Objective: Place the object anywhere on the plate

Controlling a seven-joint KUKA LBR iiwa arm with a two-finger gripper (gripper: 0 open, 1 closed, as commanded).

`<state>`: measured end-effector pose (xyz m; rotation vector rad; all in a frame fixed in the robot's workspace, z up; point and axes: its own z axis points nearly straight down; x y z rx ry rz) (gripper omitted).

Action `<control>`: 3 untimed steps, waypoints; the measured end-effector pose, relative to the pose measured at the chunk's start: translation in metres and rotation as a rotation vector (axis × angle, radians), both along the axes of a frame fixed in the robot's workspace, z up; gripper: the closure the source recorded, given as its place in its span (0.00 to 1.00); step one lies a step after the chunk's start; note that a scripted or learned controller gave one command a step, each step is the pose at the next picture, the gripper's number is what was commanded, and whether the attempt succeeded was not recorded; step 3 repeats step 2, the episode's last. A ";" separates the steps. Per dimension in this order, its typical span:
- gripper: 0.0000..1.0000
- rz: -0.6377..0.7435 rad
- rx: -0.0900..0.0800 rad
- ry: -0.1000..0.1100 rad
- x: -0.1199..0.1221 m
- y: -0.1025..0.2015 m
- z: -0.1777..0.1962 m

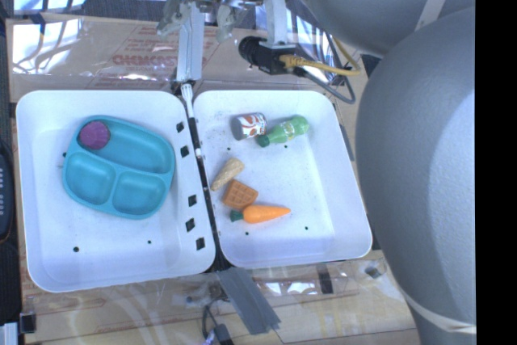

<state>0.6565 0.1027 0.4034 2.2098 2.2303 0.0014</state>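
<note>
Camera view
Table (97,44): brown surface under clear plastic sheet, bearing two shallow white bins side by side.
Left bin (40,254): white, holding the plate.
Plate (121,190): blue, three compartments, lying left of centre in the left bin.
Purple object (95,134): small, round, resting in the plate's upper-left compartment, inside the rim.
Right bin (339,230): white, holding five toy food items.
Can (250,125): small, lying on its side near the bin's upper middle, red-and-white label.
Green bottle (283,131): lying on its side, just right of the can, nearly touching it.
Bread piece (227,173): tan, elongated, tilted, below the can.
Waffle (240,195): brown, square, gridded, just below the bread piece.
Carrot (264,214): orange, lying flat, green end at left, just below the waffle.
Arm (420,93): grey, large, filling the right side, reaching in toward the top.
Gripper (222,20): above the far edge of the bins, over the table near the seam between them, well apart from every item.
Jaws: state cannot be told; nothing visible between them.
</note>
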 end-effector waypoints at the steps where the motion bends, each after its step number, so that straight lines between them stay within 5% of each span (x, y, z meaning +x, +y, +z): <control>1: 0.00 0.003 0.002 0.001 -0.001 0.065 0.039; 2: 0.00 -0.004 -0.001 0.007 0.000 0.013 0.038; 3: 0.00 -0.004 -0.001 0.007 0.000 0.013 0.038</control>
